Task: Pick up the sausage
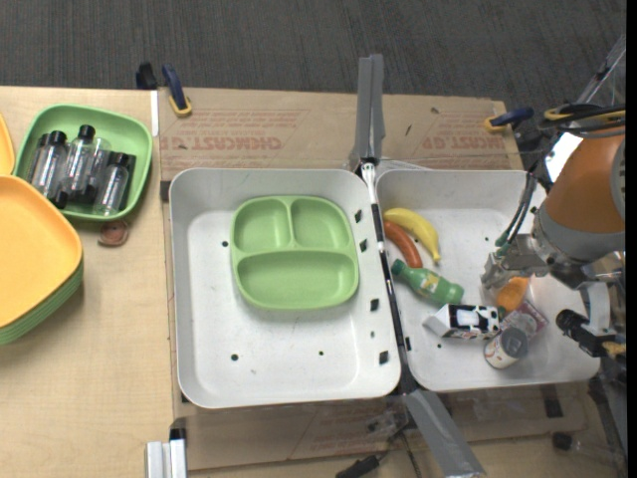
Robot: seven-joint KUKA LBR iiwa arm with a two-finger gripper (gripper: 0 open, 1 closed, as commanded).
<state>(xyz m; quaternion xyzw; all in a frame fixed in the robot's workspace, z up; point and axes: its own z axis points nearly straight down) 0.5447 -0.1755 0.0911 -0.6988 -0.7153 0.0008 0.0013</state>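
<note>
The sausage (pixel 402 240) is a reddish-orange curved stick in the right bin (pixel 468 361). It lies near that bin's left wall, tucked against the yellow banana (pixel 419 229) on its upper right. A green bottle (pixel 430 284) lies just below it. My gripper (pixel 501 270) hangs low on the right side of the same bin, about a hand's width to the right of the sausage and apart from it. It sits right next to a small orange object (pixel 514 292).
A black-and-white carton (pixel 463 320) and a clear cup or can (pixel 513 339) lie at the right bin's front. The left bin (pixel 199 347) holds a green divided plate (pixel 295 251). Outside the bins stand a green tray of bottles (pixel 85 162) and stacked orange plates (pixel 35 267).
</note>
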